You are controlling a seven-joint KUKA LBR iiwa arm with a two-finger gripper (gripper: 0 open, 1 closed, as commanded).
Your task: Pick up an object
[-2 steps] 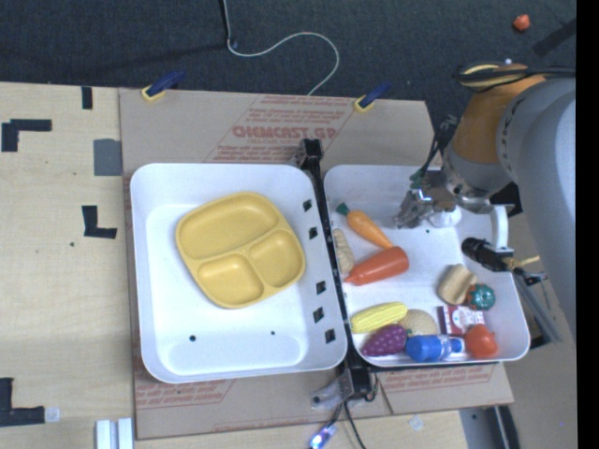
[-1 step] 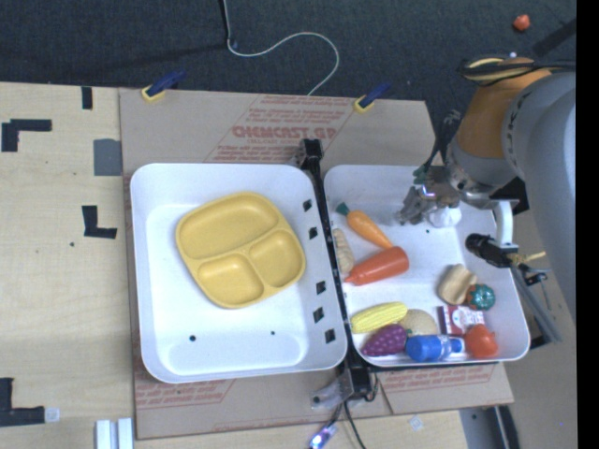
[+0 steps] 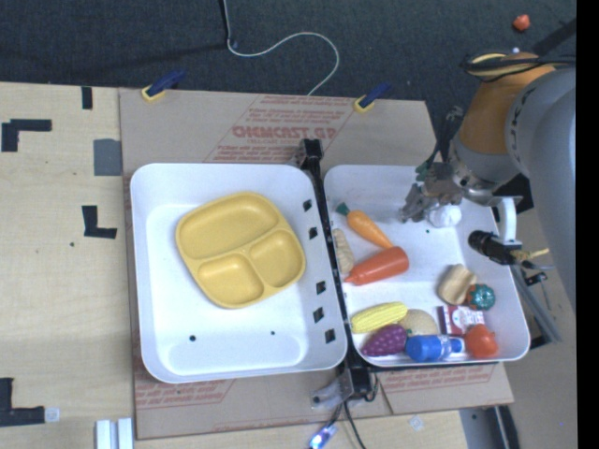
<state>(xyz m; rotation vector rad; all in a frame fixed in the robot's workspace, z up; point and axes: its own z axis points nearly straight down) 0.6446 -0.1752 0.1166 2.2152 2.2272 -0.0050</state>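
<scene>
The arm point(image 3: 510, 124) reaches in from three o'clock, wrist bent down over the right bin point(image 3: 374, 181), with the gripper point(image 3: 423, 204) low at the bin's one o'clock corner; whether it is spread or pinching, I cannot tell. The risk is closing on nothing, since the carrot point(image 3: 368, 229) at its eight o'clock and the white lump point(image 3: 447, 217) at its four o'clock sit beside it.

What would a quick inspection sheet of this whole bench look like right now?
Surface: cardboard-covered bench bearing two white bins.
Job's things: right bin holds two carrots, corn, grapes, blue bottle and other toy foods.
Clutter: yellow divided plate in left bin.
Grippers: pincer low over right bin's far end; grip unclear.
Cables: white cord looping behind bench.
Surroundings: dark carpet.
</scene>
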